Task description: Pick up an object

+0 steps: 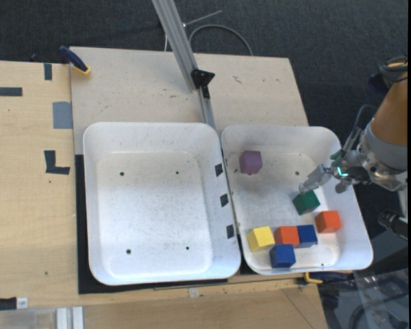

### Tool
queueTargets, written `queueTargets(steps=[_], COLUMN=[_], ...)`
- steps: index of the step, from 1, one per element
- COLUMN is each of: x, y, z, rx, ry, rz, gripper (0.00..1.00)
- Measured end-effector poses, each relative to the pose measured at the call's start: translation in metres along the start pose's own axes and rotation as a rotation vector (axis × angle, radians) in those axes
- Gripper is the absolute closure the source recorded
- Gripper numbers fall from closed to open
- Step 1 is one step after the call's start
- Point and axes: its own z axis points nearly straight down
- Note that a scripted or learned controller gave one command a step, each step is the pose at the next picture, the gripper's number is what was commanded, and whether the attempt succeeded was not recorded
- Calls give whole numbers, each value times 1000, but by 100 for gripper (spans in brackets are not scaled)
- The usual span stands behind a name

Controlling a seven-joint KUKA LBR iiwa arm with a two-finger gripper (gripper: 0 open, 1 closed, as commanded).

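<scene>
Far to the gripper's left, the shallow white plastic left bin lies with its whole floor bare; its right rim touches the left rim of the shallow white plastic right bin, where the gripper works. A small purple cube sits alone to the gripper's upper left, with open floor around it on every side. Below and left of the gripper, along the right bin's near rim, stands a tight cluster: a yellow cube, a red-orange cube and a blue cube in a row, another blue cube just in front of them. A green block lies tilted right under the grey two-finger gripper, touching or nearly touching its tip; whether the fingers are spread or pinching cannot be made out. An orange cube sits below the gripper, near the bin's right rim. The arm crosses that right rim.
</scene>
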Motion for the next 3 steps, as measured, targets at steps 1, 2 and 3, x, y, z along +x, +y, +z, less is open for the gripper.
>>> queueTargets(steps=[1,2,3], x=[0,-4,1], y=[1,-8,-9], z=[-2,57,101], rx=[-4,2,1], ry=[-1,0,0], rz=[-2,0,-1], gripper=[0,0,0])
